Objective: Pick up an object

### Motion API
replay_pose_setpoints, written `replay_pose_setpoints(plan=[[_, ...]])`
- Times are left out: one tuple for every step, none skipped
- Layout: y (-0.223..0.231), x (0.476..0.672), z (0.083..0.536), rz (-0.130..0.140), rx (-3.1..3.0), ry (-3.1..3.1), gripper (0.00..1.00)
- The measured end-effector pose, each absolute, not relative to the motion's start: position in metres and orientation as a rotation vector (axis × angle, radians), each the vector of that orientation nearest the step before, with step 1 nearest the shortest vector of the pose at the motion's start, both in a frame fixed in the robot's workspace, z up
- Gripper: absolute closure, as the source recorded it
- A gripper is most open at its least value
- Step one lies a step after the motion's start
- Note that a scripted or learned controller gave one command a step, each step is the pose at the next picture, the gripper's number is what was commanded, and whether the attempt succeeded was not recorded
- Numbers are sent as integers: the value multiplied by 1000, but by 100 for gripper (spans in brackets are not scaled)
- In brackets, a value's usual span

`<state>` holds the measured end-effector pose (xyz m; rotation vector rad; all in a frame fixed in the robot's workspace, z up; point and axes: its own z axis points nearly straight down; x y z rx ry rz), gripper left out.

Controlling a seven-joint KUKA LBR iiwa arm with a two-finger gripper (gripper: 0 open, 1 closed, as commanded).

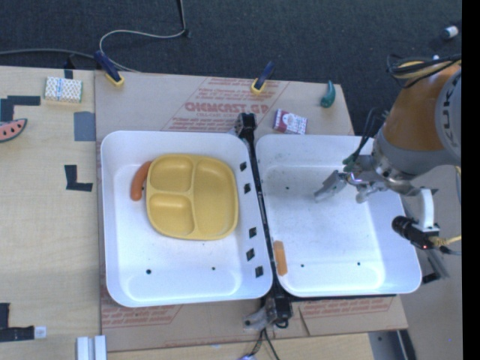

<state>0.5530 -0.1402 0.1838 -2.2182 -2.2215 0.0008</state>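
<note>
The end effector [346, 187] is being held over the right bin [337, 268], near its upper right part, with the arm [420, 126] reaching in from the right. Its two fingers [328, 189] are being kept spread apart, and nothing is being gripped between them. A small orange object [280, 257] is lying at the right bin's lower left edge, just beside the divider between the bins, well apart from the end effector. In the left bin [180, 276], a yellow compartment tray [192, 196] is resting, with an orange carrot-like piece [138, 181] touching its left side. Both bins are being carried on a cardboard sheet [217, 103] on the bench [45, 223].
</note>
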Motion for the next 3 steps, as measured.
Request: replay_pose_setpoints(plan=[[-105, 629, 168, 0, -2217, -2223, 0], [-97, 622, 86, -1, -2220, -2224, 0], [-97, 623, 96, -2, -2222, -2226, 100]])
